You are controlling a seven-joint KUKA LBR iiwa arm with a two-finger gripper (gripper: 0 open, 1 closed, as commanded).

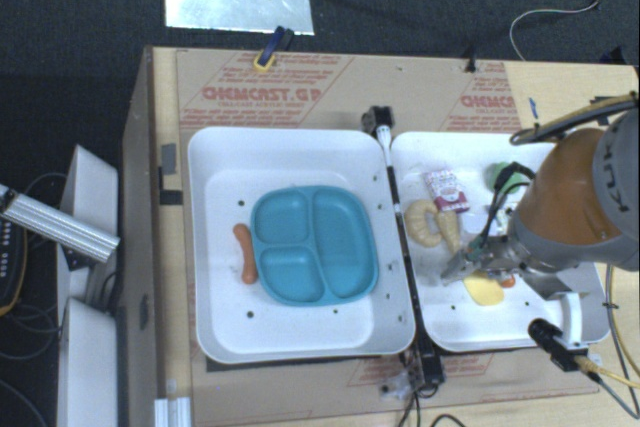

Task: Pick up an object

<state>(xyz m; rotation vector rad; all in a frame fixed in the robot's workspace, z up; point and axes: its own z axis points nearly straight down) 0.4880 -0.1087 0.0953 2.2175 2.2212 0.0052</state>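
Observation:
My gripper [463, 267] hangs low in the right bin [470, 340], at the end of the grey arm with its orange band [565, 195]. It sits just above and left of a yellow piece [484, 291], with a small red bit [508, 281] beside that. A beige ring-shaped piece [428, 223] lies just up and left of the gripper. A pink and white packet [445, 188] and a green object [503, 175] lie farther back. I see nothing held by the gripper.
The left bin [215, 215] holds a blue divided plate [315, 245] and an orange sausage [245, 253] beside it. A black divider clamp [380, 122] sits between the bins. Cables trail off the bench at the right.

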